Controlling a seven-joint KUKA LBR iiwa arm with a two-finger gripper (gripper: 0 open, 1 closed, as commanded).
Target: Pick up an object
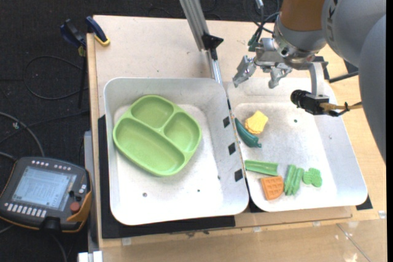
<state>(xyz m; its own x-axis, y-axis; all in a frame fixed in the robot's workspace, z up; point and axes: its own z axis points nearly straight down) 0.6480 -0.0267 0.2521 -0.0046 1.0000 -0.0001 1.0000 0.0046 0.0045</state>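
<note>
My gripper (260,76) hangs above the far left corner of the right bin (319,138), open, with nothing between its fingers. Below it, in that bin, lie a yellow piece (257,123) and a dark green curved piece (248,134) touching it. Nearer the front edge are a light green stick (261,167), an orange waffle-like square (272,187), a green ridged piece (293,180) and a green broccoli-like piece (314,178). The left bin (153,205) holds a light green divided plate (157,134).
A slanted metal pole (191,3) rises behind the bins and meets the bench near the divider. A teach pendant (43,192) sits at the lower left, off the bench. A blue and yellow clamp (92,30) grips the bench's far left corner.
</note>
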